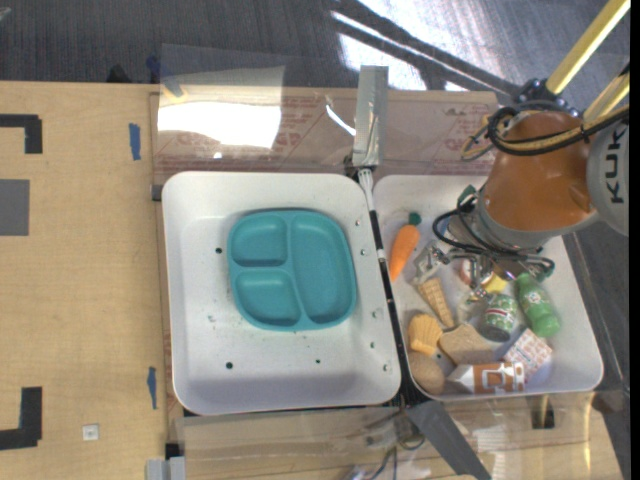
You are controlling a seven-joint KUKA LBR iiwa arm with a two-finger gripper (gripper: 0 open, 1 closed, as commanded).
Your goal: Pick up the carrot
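1. The gripper [462, 268] hangs low in the right bin [585, 353], under the arm's orange band [535, 173]; I cannot tell how it is set.
2. The carrot [402, 249] lies just to its left, apart from it, by the bin's left wall.
3. Below the gripper sits a heap of toy food, a green bottle [537, 306] among it.
4. Further left, the other bin [200, 358] bears a teal divided plate [293, 268].

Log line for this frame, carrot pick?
arm: over right white bin | gripper: above toy pile, right of carrot | orange toy carrot with green top: lying by bin's left wall, not gripped | teal divided plate: left bin
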